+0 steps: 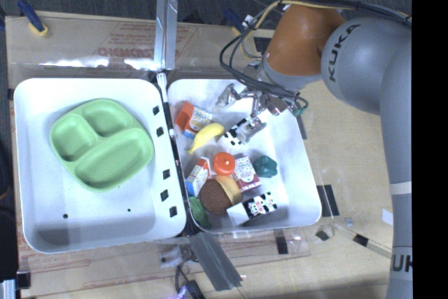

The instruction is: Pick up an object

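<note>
- The big grey arm (371, 73) comes in from the right, with an orange band above its wrist. It hangs over the far side of the right bin.
- The left bin (42, 220) sits right beside the right bin (304, 185). Their walls touch in the middle.
- A green plate (101, 143) with three parts lies in the left bin, well apart from the right bin.
- The gripper (246, 124) points down into the right bin, near its far wall. I cannot tell how the gripper is set, and nothing can be seen held in it.
- A yellow banana (206, 136) lies in the right bin, just beside the gripper, on its left.
- A brown round thing (215, 196) lies near the front of the right bin.
- A black and white box (260, 206) lies by the front wall of the right bin.
- A teal thing (265, 166) lies in the middle of the right bin, toward its right wall.
- An orange cap (224, 163) sits in the middle of the right bin, in front of the banana.
</note>
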`<state>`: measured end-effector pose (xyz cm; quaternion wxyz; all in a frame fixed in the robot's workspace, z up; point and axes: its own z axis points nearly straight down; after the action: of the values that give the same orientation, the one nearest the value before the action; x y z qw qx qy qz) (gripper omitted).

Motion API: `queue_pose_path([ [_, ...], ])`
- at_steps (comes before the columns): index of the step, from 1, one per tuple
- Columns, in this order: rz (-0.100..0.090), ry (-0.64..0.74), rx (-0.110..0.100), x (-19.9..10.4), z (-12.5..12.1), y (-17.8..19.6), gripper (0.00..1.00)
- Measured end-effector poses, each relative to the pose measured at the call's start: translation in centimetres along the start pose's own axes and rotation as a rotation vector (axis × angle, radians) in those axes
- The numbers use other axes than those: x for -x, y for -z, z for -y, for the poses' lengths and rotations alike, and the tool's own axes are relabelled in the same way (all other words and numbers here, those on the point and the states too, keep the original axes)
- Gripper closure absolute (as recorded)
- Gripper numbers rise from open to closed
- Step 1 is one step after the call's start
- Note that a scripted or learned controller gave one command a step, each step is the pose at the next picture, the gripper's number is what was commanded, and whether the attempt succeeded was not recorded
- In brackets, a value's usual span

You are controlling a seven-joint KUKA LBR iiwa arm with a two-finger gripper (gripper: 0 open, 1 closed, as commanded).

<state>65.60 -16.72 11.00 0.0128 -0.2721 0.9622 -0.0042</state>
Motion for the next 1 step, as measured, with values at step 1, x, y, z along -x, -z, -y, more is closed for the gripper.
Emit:
queue_pose_path([
  [1,0.0,0.14,-0.011,0.43,-5.92,0.13,0.0],
])
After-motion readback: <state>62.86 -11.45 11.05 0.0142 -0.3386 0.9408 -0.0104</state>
